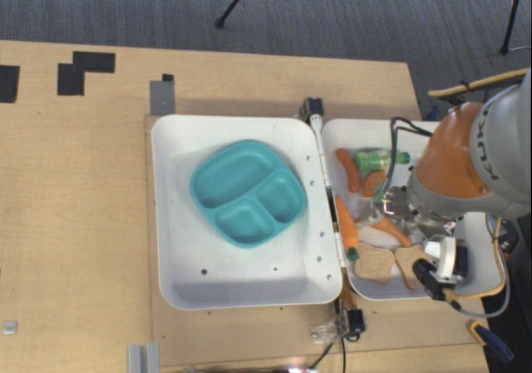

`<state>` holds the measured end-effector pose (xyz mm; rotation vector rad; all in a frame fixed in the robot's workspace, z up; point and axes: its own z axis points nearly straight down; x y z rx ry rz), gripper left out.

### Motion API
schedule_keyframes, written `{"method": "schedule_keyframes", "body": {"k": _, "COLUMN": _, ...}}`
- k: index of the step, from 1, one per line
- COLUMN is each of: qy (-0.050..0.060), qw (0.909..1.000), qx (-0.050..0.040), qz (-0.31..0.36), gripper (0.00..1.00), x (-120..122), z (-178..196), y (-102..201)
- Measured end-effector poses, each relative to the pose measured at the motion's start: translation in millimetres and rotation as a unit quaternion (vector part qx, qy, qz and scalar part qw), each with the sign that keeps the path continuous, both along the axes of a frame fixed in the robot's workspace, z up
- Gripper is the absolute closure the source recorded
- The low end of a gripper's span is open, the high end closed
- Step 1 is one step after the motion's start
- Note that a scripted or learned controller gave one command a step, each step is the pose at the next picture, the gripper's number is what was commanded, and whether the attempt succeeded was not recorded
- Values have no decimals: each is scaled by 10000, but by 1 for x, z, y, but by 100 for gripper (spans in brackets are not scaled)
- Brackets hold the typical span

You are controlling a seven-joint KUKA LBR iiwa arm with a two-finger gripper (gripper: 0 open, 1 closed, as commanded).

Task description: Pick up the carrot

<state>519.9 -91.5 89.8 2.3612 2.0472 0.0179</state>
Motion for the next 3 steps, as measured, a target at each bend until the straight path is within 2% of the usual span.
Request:
{"method": "schedule_keyframes", "body": {"k": 1, "qy": -24, "qw": 10000, "qx": 14, "qz": 23, "gripper": 100, "x": 3, "z": 11, "y": 3}}
{"method": "schedule_keyframes", "body": {"k": 2, "qy": -47, "qw": 10000, "qx": 13, "qz": 32, "gripper": 100, "x": 5, "z": 22, "y": 4}}
{"method": "schedule_keyframes", "body": {"k": 3, "qy": 48, "qw": 9997, "qx": 53, "qz": -232, "gripper": 100, "x": 31, "z": 98, "y": 85}}
